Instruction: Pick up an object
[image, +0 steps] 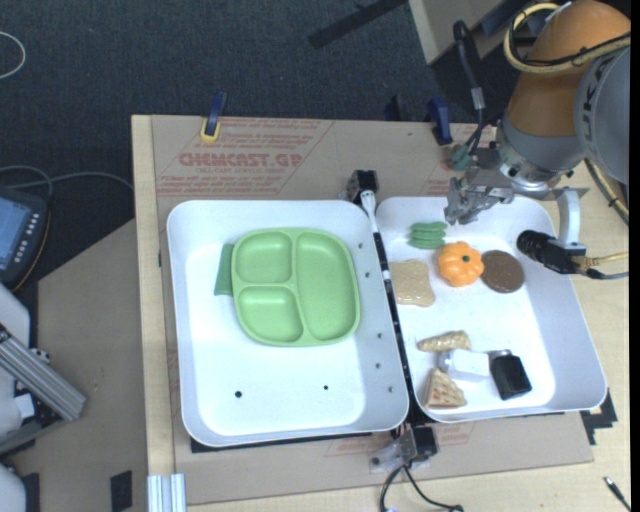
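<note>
a pale green divided plate (296, 286) sits in the white left bin (200, 380); the right bin (570, 340) has an orange pumpkin (460, 264), brown disc (502, 272), black block (510, 375).

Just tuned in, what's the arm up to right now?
The gripper hangs over the back of the right bin, above the green item and orange pumpkin, with nothing seen between its fingers. The other pieces lie in that bin; the green tray sits in the left bin.

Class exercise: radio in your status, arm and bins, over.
Gripper above right bin, far edge, nothing seen held. Green piece just below it. Orange pumpkin crowds alongside.
</note>
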